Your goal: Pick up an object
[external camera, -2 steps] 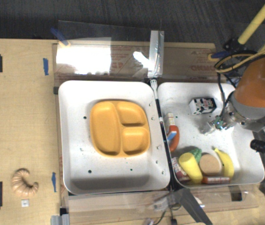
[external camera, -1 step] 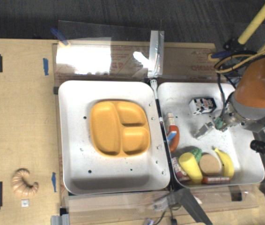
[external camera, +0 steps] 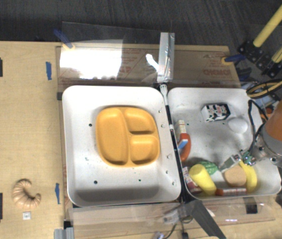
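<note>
Beside banana (external camera: 251, 177) in right bin (external camera: 201, 101), gripper (external camera: 236, 160) above

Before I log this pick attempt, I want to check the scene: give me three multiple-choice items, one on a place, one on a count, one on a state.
1. Where does the yellow divided tray lie?
A. left bin
B. right bin
C. on the bench

2. How many compartments has the tray?
A. two
B. three
C. five

3. Where is the gripper?
A. above the left bin
B. low in the right bin, among the objects
C. outside both bins

Answers: 1 A, it sits in the middle of the left bin. 2 B, one long and two small. 3 B, it is down by the banana.
</note>
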Robot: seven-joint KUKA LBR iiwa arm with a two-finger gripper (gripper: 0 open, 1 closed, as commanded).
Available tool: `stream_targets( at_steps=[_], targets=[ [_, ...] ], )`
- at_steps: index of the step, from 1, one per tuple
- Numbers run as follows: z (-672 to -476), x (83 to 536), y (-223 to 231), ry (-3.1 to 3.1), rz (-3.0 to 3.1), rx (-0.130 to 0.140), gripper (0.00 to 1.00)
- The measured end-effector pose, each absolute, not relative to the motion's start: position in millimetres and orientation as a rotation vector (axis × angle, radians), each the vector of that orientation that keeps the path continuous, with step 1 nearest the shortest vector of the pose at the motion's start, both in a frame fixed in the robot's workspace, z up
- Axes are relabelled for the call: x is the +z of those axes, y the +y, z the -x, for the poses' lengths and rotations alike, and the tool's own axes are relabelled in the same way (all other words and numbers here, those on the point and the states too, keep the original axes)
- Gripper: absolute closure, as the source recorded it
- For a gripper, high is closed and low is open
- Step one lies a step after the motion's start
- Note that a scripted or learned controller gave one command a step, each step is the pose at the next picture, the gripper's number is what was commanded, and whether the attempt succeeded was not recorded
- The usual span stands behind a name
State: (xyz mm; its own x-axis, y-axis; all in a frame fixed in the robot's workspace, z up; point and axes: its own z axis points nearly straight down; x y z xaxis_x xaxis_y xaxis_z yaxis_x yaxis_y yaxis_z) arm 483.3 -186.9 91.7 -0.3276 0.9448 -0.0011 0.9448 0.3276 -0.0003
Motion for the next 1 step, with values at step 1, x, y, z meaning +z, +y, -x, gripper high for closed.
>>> stream_targets(
  at_steps=[1],
  targets=[
    [-485.9,102.2,-184.8,2.558,-1.816,0.005,1.00]
  ],
)
